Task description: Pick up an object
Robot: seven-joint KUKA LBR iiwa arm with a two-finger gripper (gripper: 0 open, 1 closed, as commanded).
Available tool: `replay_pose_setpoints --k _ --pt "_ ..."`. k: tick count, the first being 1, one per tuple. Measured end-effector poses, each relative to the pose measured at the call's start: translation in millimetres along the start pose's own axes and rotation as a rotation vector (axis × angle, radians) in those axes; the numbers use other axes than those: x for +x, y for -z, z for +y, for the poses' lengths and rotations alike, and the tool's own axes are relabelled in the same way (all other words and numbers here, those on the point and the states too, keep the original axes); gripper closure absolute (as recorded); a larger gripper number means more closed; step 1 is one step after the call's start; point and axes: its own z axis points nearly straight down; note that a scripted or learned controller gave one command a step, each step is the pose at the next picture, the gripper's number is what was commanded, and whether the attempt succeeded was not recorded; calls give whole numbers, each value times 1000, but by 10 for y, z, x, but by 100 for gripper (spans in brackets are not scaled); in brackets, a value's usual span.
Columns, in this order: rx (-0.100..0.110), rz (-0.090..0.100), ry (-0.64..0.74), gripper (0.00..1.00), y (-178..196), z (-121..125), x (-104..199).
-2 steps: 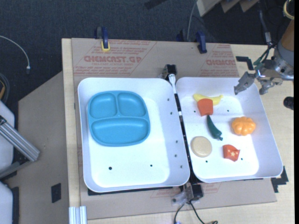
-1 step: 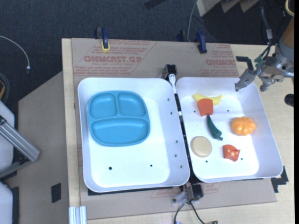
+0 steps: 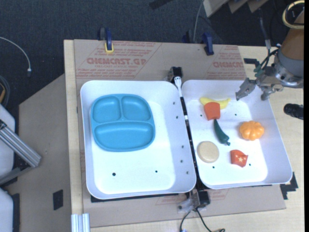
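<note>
The right bin holds several toy foods: a yellow banana, an orange-red block, a dark green pepper, an orange pumpkin, a beige round cookie and a red strawberry piece. My gripper hovers over the bin's far right corner, above and to the right of the banana. Its fingers are spread apart with nothing between them.
The left bin carries a blue divided plate. Blue clamps hold the cardboard sheet at the bench's far edge. Cables run behind the bins.
</note>
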Motion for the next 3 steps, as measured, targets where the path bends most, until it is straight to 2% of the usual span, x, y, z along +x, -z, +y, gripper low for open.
replay_pose_setpoints --k 2,3 --pt "-1 0 0 0 -960 -15 56" --pt "-6 -2 1 100 -825 -2 54"
